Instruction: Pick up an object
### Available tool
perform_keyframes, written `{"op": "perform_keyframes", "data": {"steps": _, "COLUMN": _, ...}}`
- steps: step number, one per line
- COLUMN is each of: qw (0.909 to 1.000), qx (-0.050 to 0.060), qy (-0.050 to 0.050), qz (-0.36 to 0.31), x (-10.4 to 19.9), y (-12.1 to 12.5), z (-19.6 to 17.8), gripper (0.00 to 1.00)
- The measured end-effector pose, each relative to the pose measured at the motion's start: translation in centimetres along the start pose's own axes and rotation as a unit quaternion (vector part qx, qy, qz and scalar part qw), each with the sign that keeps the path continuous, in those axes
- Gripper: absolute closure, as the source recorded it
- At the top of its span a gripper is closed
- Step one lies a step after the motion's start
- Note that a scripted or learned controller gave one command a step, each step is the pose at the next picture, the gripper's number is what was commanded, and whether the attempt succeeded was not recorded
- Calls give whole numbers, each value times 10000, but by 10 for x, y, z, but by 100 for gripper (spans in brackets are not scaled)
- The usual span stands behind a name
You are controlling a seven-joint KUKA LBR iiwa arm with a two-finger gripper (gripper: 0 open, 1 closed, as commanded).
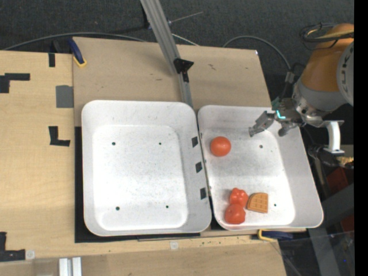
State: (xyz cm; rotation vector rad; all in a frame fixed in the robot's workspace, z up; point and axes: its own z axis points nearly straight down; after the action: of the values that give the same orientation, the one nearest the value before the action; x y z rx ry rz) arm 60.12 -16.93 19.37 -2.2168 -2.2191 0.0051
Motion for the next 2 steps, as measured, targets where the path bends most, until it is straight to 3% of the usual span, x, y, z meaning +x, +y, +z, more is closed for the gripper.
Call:
{"op": "perform_keyframes", "data": {"steps": 1, "qw": 10000, "qx": -24, "qy": -6, "qz": -6, "x": 0, "y": 1, "z": -3, "gripper": 0}}
{"op": "perform_keyframes", "data": {"steps": 2, "qw": 10000, "qx": 0, "qy": -6, "qz": -9, "x": 5, "y": 2, "z": 42, "gripper": 0}}
